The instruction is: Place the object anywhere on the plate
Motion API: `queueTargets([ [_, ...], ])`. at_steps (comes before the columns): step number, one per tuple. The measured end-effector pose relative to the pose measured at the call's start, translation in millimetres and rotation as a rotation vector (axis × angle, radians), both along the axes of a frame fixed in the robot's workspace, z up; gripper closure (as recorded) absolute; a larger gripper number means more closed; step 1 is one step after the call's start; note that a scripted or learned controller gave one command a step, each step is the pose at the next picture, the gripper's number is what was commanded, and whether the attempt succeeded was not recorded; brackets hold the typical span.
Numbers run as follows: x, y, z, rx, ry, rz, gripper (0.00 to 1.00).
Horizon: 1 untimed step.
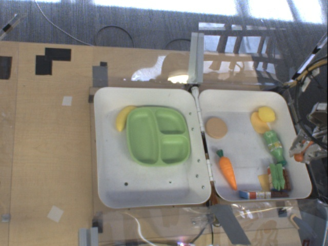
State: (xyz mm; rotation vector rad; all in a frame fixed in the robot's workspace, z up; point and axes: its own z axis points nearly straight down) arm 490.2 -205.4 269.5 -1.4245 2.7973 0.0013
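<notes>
Camera view: the green plate (156, 136) lies in the left bin (110, 186), its three compartments bare, so no placement is done. A yellow object (122, 118), probably a banana, is tucked under the plate's left rim. The candidate objects lie in the right bin (241, 147): carrot (227, 171), tan disc (216, 127), yellow pieces (263, 119), green bottle (274, 146). The gripper (303, 152) sits at the right bin's right edge, cut off; jaw state cannot be told. Items at the near right corner are cluttered and hard to identify.
</notes>
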Motion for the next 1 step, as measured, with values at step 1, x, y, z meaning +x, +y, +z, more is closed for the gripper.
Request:
queueTargets([
  [1,45.4,0.5,98.3,-0.006,-0.01,0.434,1.0],
])
